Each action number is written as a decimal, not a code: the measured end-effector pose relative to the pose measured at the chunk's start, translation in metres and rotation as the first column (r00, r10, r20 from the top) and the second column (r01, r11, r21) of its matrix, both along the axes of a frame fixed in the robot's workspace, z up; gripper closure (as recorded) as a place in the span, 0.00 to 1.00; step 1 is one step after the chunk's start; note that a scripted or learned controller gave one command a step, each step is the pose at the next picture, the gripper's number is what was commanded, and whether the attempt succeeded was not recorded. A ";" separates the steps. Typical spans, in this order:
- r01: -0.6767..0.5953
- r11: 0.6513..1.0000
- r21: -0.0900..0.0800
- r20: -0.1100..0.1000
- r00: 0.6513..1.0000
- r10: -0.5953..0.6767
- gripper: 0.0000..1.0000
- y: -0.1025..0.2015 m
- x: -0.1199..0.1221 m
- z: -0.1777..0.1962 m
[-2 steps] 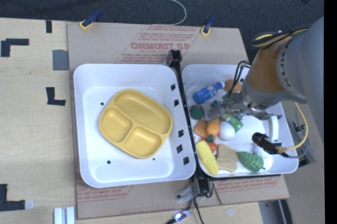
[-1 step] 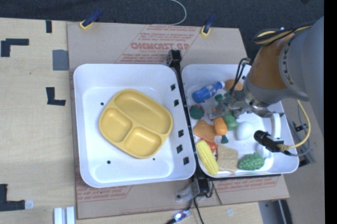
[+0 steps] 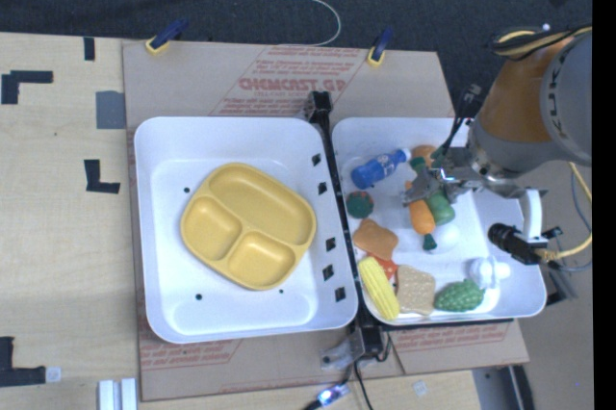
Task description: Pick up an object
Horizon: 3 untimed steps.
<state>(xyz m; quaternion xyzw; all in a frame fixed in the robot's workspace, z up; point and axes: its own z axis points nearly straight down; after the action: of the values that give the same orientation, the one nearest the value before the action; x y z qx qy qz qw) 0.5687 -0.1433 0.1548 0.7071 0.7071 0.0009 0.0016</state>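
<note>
pincer (image 3: 430, 190): low in the right bin (image 3: 520, 302), above the toy carrot (image 3: 423, 217)
grip: cannot tell

We saw a mustard-yellow plastic divided plate (image 3: 248, 223) in a plain white shallow bin (image 3: 159, 206). In the other white bin (image 3: 515, 297) lay a blue plastic bottle (image 3: 378, 167), an orange toy carrot (image 3: 423, 217), a yellow corn cob (image 3: 378, 288), a green leafy toy vegetable (image 3: 457, 296) and a speckled tan bread slice (image 3: 416, 288).
</note>
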 end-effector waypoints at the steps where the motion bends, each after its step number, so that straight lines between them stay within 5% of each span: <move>1: 0.000 1.000 0.000 -0.001 1.000 0.000 1.00 -0.007 -0.005 0.047; 2: -0.001 1.000 0.001 -0.003 1.000 0.001 1.00 -0.006 -0.004 0.071; 3: -0.004 1.000 0.002 -0.007 1.000 0.004 1.00 0.040 -0.029 0.062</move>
<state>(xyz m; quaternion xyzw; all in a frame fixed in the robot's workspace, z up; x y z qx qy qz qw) 0.5392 -0.1031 0.2172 0.7056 0.7086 -0.0009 -0.0019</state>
